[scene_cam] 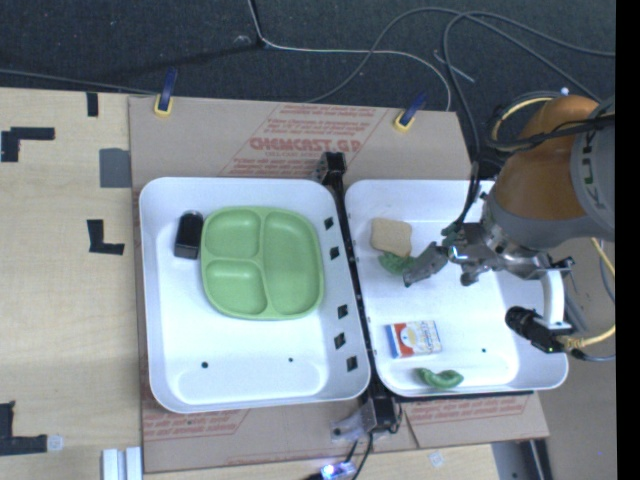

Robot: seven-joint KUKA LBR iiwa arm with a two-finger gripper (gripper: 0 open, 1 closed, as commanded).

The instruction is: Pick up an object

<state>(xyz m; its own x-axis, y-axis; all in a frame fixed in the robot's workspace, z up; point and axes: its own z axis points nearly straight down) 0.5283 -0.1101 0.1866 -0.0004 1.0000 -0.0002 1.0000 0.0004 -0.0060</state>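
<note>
The gripper (pixel 425 266) hovers low in the right bin (pixel 500 200), beside a green object (pixel 395 262) and a tan sponge (pixel 391 235); finger state cannot be told; a small card box (pixel 414 339) lies nearer the front edge.

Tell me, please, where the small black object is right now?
The small black object lies in the left bin, near its upper left corner, just left of the green divided plate.

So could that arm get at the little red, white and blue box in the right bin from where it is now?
Probably yes. The box lies flat on the bin floor with open space all round, and the gripper hangs just above it in the picture. The green piece lies apart from it.
</note>
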